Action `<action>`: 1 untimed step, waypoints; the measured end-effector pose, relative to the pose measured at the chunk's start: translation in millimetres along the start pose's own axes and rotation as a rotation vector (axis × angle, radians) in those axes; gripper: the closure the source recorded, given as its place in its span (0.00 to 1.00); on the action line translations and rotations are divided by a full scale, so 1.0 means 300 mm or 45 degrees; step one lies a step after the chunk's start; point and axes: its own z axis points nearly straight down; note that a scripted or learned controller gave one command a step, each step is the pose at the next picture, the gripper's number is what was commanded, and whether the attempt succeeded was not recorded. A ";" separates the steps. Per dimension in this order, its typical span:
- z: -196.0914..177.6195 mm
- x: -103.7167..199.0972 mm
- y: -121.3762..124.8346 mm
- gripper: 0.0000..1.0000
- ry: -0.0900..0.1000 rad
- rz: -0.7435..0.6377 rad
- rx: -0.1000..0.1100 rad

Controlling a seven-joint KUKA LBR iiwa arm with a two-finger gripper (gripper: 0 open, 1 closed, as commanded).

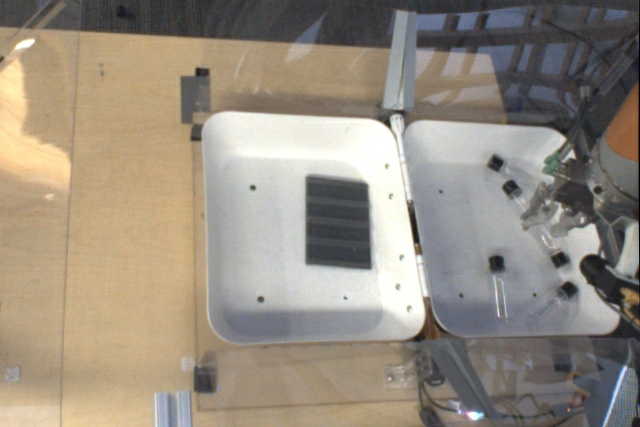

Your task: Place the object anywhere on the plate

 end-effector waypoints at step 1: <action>0.153 0.216 -0.001 1.00 0.002 0.058 0.003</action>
